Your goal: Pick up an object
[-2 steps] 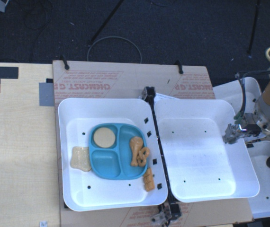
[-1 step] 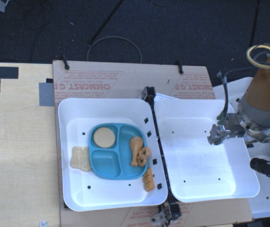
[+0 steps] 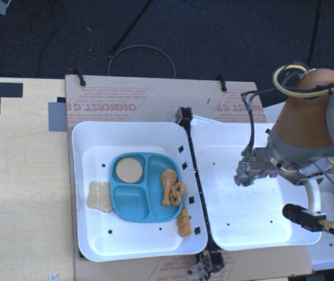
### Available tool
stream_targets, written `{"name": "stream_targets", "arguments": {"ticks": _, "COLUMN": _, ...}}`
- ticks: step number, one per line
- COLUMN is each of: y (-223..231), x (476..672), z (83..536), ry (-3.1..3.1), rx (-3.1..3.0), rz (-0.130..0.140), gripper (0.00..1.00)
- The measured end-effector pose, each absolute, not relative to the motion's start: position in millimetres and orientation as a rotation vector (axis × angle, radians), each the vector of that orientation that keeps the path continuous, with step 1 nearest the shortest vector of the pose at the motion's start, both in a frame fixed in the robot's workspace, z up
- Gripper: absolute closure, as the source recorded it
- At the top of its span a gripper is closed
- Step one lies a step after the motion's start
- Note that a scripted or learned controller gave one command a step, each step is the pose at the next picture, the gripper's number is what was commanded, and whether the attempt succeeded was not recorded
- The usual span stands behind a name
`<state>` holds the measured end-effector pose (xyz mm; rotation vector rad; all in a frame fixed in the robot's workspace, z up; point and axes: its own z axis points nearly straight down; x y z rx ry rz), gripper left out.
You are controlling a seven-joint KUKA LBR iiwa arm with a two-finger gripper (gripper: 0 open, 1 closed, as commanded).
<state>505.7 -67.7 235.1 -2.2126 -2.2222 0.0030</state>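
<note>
A blue divided plate [image 3: 136, 206] lies in the left bin [image 3: 91, 136]. A round tan biscuit [image 3: 128, 170] sits in its upper left compartment and a tan pretzel-like piece [image 3: 171, 187] in its right one. A pale slice of bread [image 3: 99, 196] rests on the bin floor just left of the plate. A small brown piece [image 3: 183, 222] lies by the plate's lower right corner. My gripper [image 3: 243, 174] hangs over the right bin [image 3: 225, 133], toward its right side, well apart from all these objects.
A black divider [image 3: 191, 174] runs between the two bins. The arm's grey and orange body [image 3: 307, 116] covers the right bin's far right side. A black cylindrical part [image 3: 300, 216] sticks out near the bin's lower right corner. Cardboard lies under both bins.
</note>
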Motion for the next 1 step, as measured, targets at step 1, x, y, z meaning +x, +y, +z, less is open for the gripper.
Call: {"name": "stream_targets", "arguments": {"ticks": 1, "y": -16.0, "x": 491.0, "z": 235.5, "ry": -2.221, "rx": -2.214, "rz": 0.004, "gripper": 1.0}}
